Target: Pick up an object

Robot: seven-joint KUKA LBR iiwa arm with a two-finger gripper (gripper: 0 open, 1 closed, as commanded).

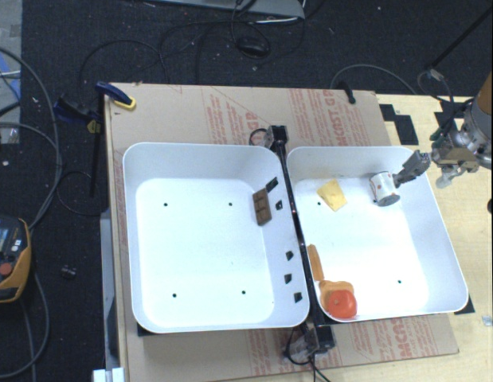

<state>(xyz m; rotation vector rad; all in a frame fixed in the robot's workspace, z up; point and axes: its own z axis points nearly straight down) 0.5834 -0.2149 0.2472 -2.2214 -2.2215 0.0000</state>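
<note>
The right bin point(437, 237) holds a small white and silver cylinder point(382, 188) near its far side. A pale yellow wedge point(332, 195) lies to the cylinder's left. At the bin's near left corner a red ball point(340, 302) rests on an orange-brown tool point(315, 265). A brown bar point(263, 207) lies in the left bin point(150, 237) by its right wall. My gripper point(421, 180) hangs over the right bin's far right part and is open. Its left finger point(412, 168) reaches to the cylinder's right side, and nothing sits between the fingers.
The divider between the bins carries small black clips point(292, 277). A yellow and blue clamp point(115, 95) sits at the bench's far left corner. Cables point(254, 46) lie on the dark floor beyond the bench, and the grey arm point(477, 138) enters at the right edge.
</note>
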